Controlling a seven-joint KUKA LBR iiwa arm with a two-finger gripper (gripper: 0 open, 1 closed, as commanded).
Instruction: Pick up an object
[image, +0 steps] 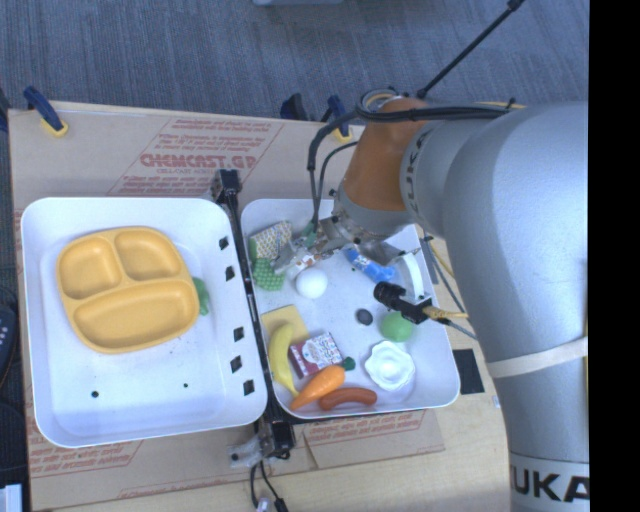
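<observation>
The gripper (318, 243) is down in the upper part of the right bin (440, 372). From here I cannot tell whether it is spread or closed, and nothing visibly sits in its grip. Nearest to it are a patterned packet (270, 240) just to its left, a green knobbly piece (265, 273) below that, and a white ball (312, 285) just under the gripper.

Red print on the brown sheet (190, 150) beneath the bins reads "CHEMCAST GP", and "KUKA" shows on the arm's base (545, 486).

Further out in the same bin are a blue piece (370, 267), a green ball (397, 327), a white cup (388, 366), a red-and-white box (318, 352), a banana (281, 350), a carrot (318, 386) and a sausage (348, 398). The grey arm (500, 230) covers the bin's right rim. The left bin (60, 400) bears a yellow divided plate (128, 286).
</observation>
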